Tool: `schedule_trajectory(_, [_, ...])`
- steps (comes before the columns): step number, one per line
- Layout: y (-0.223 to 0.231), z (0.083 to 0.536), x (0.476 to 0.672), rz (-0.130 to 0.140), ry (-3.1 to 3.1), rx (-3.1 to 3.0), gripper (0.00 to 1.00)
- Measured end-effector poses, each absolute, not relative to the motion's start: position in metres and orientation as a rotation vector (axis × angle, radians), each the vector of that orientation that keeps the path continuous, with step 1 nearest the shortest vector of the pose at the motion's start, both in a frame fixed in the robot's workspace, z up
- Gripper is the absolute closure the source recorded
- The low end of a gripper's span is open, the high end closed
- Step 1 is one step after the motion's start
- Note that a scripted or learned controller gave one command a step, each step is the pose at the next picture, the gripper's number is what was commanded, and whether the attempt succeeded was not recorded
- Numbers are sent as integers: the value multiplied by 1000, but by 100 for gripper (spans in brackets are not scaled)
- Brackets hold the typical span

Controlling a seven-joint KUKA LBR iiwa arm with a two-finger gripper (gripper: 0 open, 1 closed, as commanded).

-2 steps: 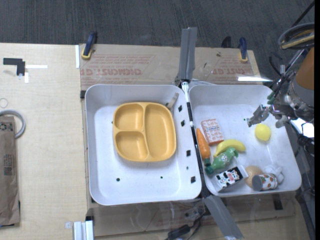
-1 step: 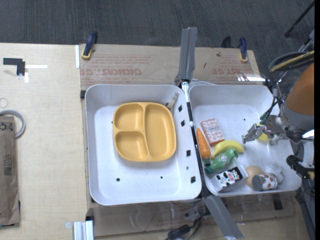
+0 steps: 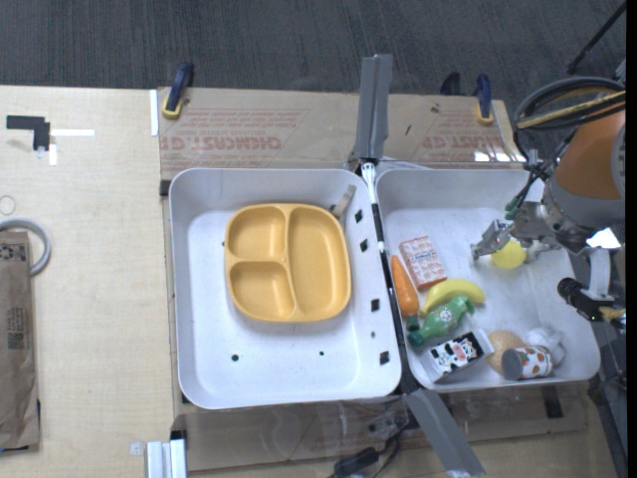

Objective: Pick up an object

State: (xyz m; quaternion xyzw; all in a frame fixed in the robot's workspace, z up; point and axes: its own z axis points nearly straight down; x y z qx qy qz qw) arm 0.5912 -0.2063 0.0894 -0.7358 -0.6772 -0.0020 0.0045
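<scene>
A: What is seen, left to right?

B: A yellow plate (image 3: 289,263) is set in the left bin (image 3: 199,366); in the right bin (image 3: 438,217) a carrot (image 3: 404,285) and a banana (image 3: 454,294) are laid; a lemon (image 3: 510,255) is found against the gripper (image 3: 506,239).

A: Is it gripped?

B: That cannot be told; the lemon is placed directly beneath the gripper, touching it.

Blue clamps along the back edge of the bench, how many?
2. One blue clamp sits at the back left corner of the cardboard sheet, behind the left bin. The other is at the back right, behind the right bin. The arm may hide more.
</scene>
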Motion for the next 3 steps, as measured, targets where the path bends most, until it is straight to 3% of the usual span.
schedule_trajectory(1, [-212, 97, 590, 5, -2121, -2313, 100])
schedule_trajectory(2, [-166, 190, 646, 4, -2238, -2204, 100])
schedule_trajectory(3, [-205, 295, 627, 6, -2196, -2245, 100])
